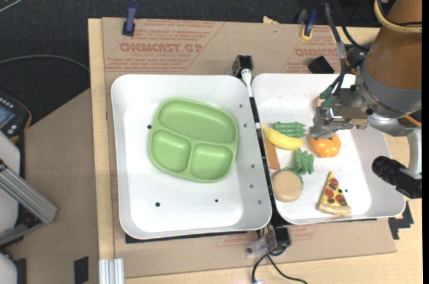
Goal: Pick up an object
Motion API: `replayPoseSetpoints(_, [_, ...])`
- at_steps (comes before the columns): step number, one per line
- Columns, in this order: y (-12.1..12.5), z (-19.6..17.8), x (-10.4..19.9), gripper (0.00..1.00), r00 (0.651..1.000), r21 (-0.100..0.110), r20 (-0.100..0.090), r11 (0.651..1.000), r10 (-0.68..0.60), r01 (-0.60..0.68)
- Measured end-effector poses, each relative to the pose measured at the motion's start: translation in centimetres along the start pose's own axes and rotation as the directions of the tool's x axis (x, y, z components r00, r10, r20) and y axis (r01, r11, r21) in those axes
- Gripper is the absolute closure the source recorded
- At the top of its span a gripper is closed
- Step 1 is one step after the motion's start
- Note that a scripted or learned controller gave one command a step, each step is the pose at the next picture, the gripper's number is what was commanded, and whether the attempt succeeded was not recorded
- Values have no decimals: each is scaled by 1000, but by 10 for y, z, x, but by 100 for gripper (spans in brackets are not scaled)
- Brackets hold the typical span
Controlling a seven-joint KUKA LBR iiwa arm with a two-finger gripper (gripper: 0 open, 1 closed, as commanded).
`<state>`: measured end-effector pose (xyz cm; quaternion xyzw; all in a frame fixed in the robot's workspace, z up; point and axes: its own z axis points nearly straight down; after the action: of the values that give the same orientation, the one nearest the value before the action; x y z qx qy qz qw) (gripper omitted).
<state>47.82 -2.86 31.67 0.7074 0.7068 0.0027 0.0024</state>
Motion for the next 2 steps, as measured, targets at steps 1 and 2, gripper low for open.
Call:
replayPoseSetpoints(1, [2,-49,58,100,1000,1,-1,1000,-8,8])
replayPoseSetpoints(2, [-1,36,22,100,1000,17,2,1000,4,-4])
